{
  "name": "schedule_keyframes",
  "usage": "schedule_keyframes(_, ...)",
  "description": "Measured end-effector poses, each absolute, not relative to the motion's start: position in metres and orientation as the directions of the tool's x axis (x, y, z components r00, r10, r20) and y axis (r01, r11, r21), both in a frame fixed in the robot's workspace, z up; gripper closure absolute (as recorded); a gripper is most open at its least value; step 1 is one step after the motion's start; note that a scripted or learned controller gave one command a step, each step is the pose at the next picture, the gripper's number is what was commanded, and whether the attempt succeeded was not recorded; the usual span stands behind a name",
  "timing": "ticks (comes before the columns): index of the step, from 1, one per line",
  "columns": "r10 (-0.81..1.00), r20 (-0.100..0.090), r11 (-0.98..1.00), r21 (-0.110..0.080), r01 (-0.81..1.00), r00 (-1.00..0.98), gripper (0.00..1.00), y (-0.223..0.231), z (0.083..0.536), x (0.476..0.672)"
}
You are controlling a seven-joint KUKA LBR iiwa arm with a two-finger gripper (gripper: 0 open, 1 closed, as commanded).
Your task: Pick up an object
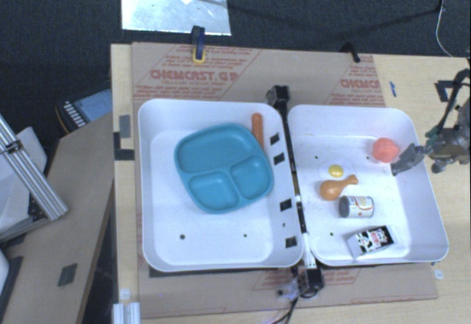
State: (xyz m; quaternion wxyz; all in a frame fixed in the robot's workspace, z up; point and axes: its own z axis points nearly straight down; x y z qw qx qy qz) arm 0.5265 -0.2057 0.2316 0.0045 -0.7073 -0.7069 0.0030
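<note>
Two white bins are sitting side by side on the bench: the left bin [158, 241] and the right bin [419, 219].

Left bin contents, two items:
- One blue plate [223, 166] with three compartments is lying near the centre.
- One orange sausage [257, 128] is lying just beside the plate's upper right edge, near the divider between the bins.

Right bin contents, five items:
- One pink ball [385, 149] is resting near the upper right corner.
- One small yellow piece [336, 170] is lying left of the ball, apart from it.
- One orange drumstick [337, 185] is lying just below the yellow piece.
- One can [356, 206] is lying on its side just below the drumstick.
- One black-and-white carton [370, 241] is lying near the lower edge, below the can.

The gripper [406, 158] is reaching in over the right rim and is sitting just right of the ball. Whether it is released or clenched cannot be told. Nothing is seen between its tips. No item is lying between the gripper and the ball.
</note>
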Motion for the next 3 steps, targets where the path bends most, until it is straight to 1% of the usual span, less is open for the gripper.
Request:
schedule_keyframes(1,1.000,-0.001,0.003,0.001,1.000,-0.003,0.00,-0.205,0.238,0.529)
schedule_keyframes(2,1.000,0.000,0.002,0.000,1.000,-0.002,0.00,-0.204,0.197,0.531)
schedule_keyframes(3,1.000,0.002,0.002,-0.003,1.000,-0.002,0.00,-0.194,0.139,0.530)
